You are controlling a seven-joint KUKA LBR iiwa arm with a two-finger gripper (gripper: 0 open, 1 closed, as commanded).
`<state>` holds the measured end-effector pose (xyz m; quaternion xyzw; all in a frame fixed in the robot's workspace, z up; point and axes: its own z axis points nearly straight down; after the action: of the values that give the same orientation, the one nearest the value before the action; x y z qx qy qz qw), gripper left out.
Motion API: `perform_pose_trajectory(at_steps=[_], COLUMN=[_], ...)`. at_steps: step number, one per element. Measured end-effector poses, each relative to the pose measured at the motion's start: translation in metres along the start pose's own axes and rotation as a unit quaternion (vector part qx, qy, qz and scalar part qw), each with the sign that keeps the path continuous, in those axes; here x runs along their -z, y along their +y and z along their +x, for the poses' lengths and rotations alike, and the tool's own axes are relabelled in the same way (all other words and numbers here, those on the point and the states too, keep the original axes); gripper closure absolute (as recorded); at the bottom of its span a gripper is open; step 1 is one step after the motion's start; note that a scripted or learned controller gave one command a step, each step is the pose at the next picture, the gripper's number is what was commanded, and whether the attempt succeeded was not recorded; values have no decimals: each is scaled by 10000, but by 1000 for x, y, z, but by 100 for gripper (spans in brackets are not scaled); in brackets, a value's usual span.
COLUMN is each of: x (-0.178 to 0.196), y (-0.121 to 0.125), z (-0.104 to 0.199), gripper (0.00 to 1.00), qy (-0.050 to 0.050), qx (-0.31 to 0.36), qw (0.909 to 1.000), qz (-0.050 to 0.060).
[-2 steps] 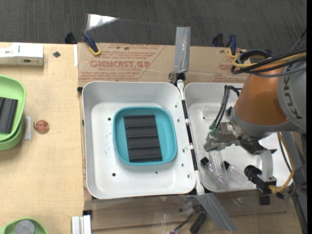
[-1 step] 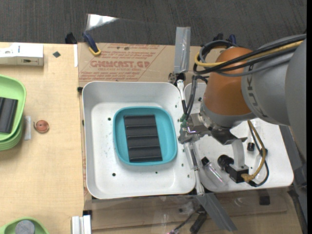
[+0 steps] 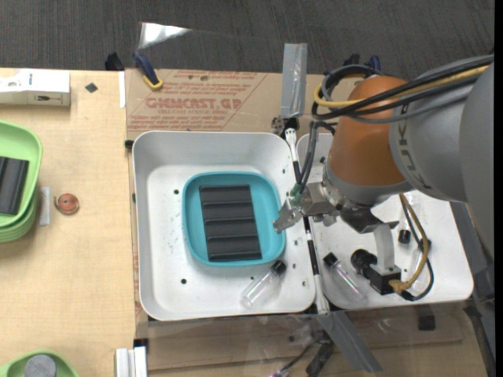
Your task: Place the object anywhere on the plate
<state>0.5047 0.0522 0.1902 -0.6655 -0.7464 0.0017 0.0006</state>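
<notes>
Camera view: clear vial (image 3: 262,287) lies beside teal plate (image 3: 191,214), near the pincer (image 3: 289,214), whose state is unclear

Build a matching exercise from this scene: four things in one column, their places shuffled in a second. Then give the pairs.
Things
1. teal plate
2. black ridged block
3. clear vial
4. orange disc

Places
A. on the wooden bench, to the left of the left bin
B. lying on the left bin's floor, just off the plate's lower right corner
C. in the middle of the left bin
D. lying on the plate

Pairs: 1-C, 2-D, 3-B, 4-A
</notes>
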Motion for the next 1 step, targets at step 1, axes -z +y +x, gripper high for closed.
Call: perform_pose_trajectory(at_steps=[1], x=[8], y=[0], z=[-2], gripper=[100], qy=[-6], qx=[-12], qw=[10000], qz=[11])
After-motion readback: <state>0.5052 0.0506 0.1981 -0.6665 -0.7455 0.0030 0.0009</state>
